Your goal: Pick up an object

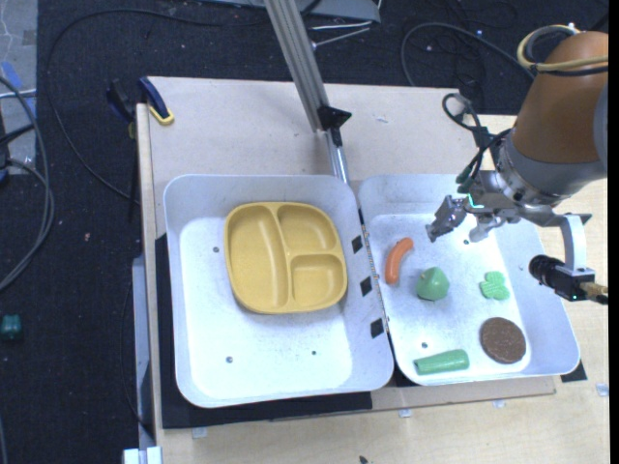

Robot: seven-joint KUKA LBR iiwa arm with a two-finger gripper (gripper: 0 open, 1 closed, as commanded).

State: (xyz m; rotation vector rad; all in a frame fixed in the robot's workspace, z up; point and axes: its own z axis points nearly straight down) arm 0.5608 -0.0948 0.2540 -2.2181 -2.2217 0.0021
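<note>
Gripper point(462, 222) open, holding nothing, above right bin point(551, 356) near its far edge. Below: orange sausage point(397, 259), green apple point(432, 284), brown disc point(503, 340). Left bin point(193, 356) holds yellow tray point(286, 257).

The arm point(566, 114) runs out past the right edge, so its upper links cannot be followed. The pincer point(462, 222) is small and dark against the right bin point(556, 341), and the stand of its tips cannot be made out. The counter point(242, 124) is cut off at the bottom edge. The small light green piece point(494, 285) is too small to identify. The silver pole point(295, 46) leaves the frame at the top. A small teal item point(10, 327) is clipped by the left edge.
</note>
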